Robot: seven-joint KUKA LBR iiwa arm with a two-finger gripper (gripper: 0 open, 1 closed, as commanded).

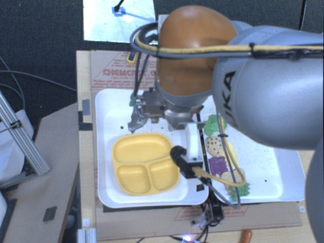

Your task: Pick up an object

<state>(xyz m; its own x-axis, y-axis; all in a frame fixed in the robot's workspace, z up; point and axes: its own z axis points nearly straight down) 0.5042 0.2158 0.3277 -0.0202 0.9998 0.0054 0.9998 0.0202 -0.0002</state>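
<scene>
Well, my pincer (pixel 134 120) hangs low in the left bin (pixel 107 130), just past the far rim of the yellow divided plate (pixel 144 163). From this angle I cannot tell whether it is wide or narrow, and I see nothing in its grip. The plate lies flat on the bin floor, toward the front wall. I judge it light, stiff and slick, so the raised rim is where to pinch, not the smooth wells. Small toy foods (pixel 216 163) lie in the right bin (pixel 268 178).

Yellow tray (pixel 144 163) fills L bin's (pixel 105 120) front; back-left strip free.
</scene>
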